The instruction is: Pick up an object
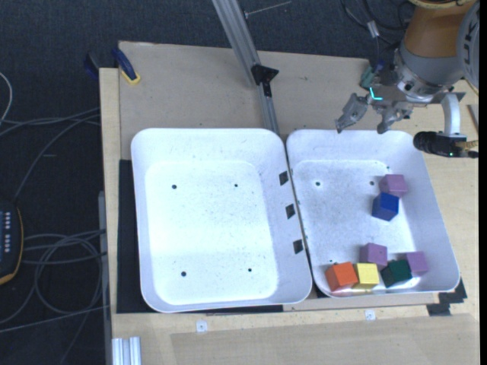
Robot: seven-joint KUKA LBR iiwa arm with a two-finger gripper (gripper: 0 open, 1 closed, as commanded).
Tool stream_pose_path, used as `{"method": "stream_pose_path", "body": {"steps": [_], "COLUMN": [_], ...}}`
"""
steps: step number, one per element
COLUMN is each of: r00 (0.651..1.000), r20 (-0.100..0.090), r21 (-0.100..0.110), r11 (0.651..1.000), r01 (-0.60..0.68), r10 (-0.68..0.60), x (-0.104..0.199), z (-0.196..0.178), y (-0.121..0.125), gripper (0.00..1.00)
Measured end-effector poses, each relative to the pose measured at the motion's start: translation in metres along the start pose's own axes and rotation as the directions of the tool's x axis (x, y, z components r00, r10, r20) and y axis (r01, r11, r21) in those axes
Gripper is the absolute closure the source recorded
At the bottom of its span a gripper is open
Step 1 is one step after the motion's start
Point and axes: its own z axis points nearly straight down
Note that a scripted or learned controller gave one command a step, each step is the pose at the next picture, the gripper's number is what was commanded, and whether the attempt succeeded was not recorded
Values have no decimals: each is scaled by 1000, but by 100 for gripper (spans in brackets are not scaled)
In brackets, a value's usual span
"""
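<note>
From my remote seat, the left bin [152, 226] sits at nine o'clock on the desk [190, 82], the right bin [335, 147] touching it. In the right bin I see an orange cube [342, 275], yellow cube [367, 274], purple cube [374, 253] and green cube [396, 272] bunched at its five o'clock corner, another purple cube [416, 262] beside them. A blue cube [385, 206] touches a purple cube [393, 184] at three o'clock. My hand [367, 120] hovers over the bin's twelve o'clock rim, fingers spread apart, nothing between them.
</note>
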Motion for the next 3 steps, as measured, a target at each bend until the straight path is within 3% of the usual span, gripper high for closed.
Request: {"method": "stream_pose_path", "body": {"steps": [3], "r00": [1000], "r20": [-1], "r21": [5], "r11": [1000], "r01": [-1], "r10": [1], "x": [0], "z": [153], "y": [4], "gripper": [0]}}
